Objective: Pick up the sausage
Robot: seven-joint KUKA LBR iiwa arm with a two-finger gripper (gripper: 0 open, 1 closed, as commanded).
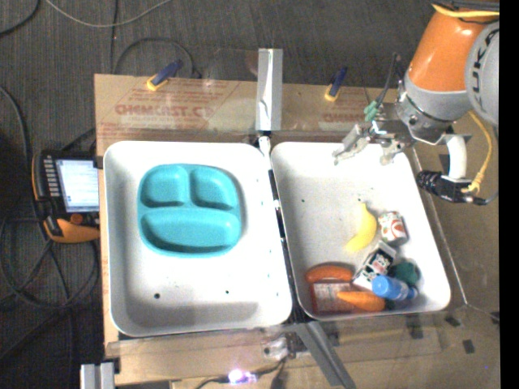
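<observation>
The sausage [328, 273], a short red-brown link, lies near the front left of the right bin [308, 193], just above a brown packet [323, 295]. My gripper [367, 151] hangs over the bin's far edge, well behind the sausage. It is open, its two fingers spread with nothing between them. The grey arm with its orange band [450, 43] comes in from the upper right.
A yellow banana [362, 229], a small red-and-white can [392, 228], a printed box [376, 262], a blue bottle [391, 288] and an orange carrot [360, 301] crowd the right bin's front right. A teal divided plate [190, 209] sits in the left bin [130, 298].
</observation>
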